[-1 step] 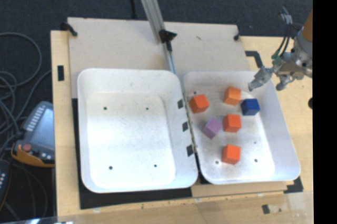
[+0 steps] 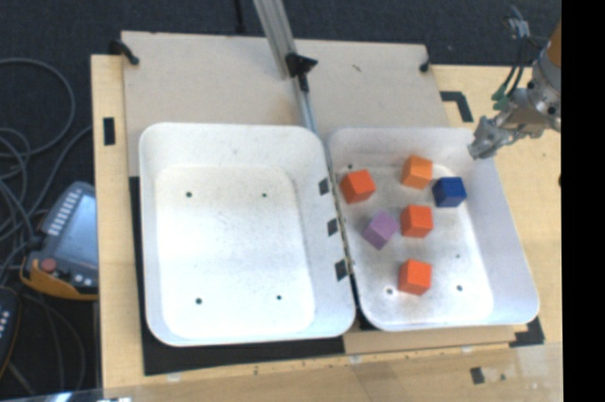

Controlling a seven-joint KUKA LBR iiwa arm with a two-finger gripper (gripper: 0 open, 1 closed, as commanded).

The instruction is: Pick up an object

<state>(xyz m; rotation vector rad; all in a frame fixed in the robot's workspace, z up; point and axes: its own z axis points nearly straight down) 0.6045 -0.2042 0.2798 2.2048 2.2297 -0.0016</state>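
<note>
Altogether four orange cubes [image 2: 416, 222], one blue [image 2: 450, 191], one purple [image 2: 381, 229]; gripper [image 2: 488, 141] state unclear.

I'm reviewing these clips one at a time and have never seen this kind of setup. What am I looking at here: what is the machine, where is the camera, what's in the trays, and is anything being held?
This is one picture from a camera fixed above a workbench, looking down at a slant. Two shallow white bins sit side by side: the left bin and the right bin. The right bin holds six small blocks: an orange cube near its left wall, a lighter orange cube, a blue cube, a purple cube, an orange cube in the middle and another orange cube nearer the front. The machine is a robot arm reaching in from the right; its gripper sits over the right bin's far right corner. No block is between its fingers, so nothing is held.
</note>
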